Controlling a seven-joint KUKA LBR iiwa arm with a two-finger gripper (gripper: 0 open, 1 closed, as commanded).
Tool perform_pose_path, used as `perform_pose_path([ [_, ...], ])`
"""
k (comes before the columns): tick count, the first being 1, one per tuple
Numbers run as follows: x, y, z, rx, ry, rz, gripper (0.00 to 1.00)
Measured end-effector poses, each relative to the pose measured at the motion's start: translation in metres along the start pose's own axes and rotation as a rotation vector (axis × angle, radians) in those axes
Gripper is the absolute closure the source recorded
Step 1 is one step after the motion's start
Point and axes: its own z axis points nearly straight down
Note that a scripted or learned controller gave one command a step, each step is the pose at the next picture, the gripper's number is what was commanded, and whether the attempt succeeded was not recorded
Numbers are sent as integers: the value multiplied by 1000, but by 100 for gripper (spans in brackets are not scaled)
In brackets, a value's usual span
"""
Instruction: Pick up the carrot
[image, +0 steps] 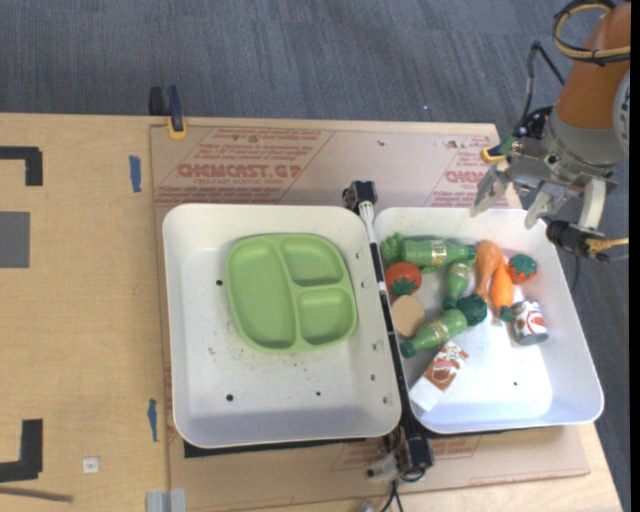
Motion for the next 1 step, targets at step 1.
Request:
perform_pose_path([
  [1,-34,-24,120,-3,0,-135,0],
])
